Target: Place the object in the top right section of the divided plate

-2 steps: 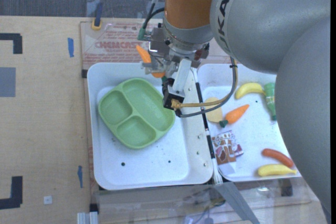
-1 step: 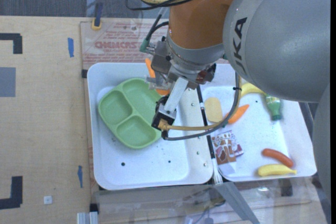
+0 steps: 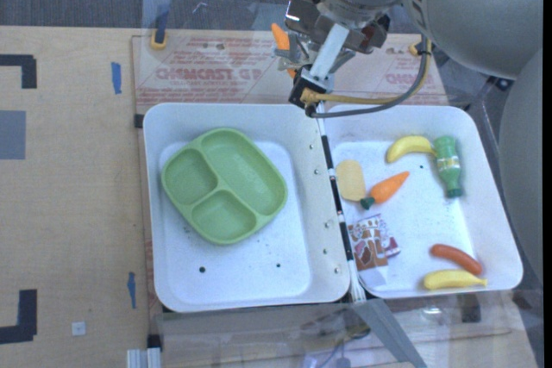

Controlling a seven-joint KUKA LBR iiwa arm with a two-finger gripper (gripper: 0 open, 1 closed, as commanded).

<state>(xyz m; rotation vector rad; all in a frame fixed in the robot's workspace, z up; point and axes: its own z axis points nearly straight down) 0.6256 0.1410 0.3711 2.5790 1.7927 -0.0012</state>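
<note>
Two white bins sit side by side, and the gripper (image 3: 338, 28) is up at the back, over the bench right behind the seam where they meet. It's tucked under the wrist from this angle, so honestly I can't tell if it's released or clenched, and I can't make out anything held in it. The green divided plate (image 3: 226, 185) lies flat in the left bin (image 3: 250, 276), turned at a diagonal: its big section runs along the upper right side, from upper left down to lower right, and the two smaller sections sit along the lower left side. All the loose stuff is in the right bin (image 3: 414, 224), well apart from the plate. The toy carrot (image 3: 385, 188) lies slanted, tip toward the upper right and green top toward the lower left, just beside a pale yellow slice (image 3: 350, 180). A banana (image 3: 409, 147) curves next to a green bottle (image 3: 447, 165) at the back. Near the front are a printed packet (image 3: 373, 243), a sausage (image 3: 455, 258) and a second banana (image 3: 453, 279).
</note>
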